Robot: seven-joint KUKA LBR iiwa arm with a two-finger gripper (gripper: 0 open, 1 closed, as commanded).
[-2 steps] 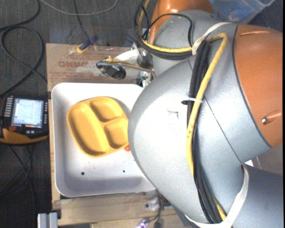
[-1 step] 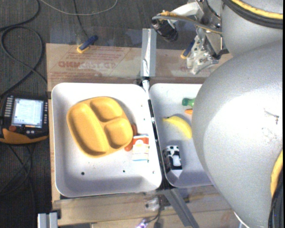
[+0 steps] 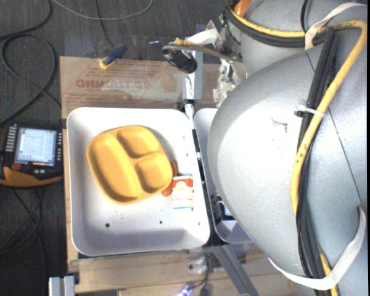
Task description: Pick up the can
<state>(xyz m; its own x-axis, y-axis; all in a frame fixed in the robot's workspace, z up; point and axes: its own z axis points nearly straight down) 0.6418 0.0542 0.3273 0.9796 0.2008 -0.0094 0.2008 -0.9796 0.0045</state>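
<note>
Seen from a single fixed camera mounted above the bench (image 3: 123,82), angled down at a slant. Left white bin (image 3: 86,227) framed whole near centre, with a yellow divided tray (image 3: 131,161) inside; right bin (image 3: 205,122) glimpsed as a narrow strip just beside it. Right half of frame blocked by the grey arm (image 3: 283,159), close beneath the lens and reaching in from that side. Dark carpeted floor (image 3: 24,60) with cables and a handheld control pendant (image 3: 29,154) taken in along the left and top edges.
</note>
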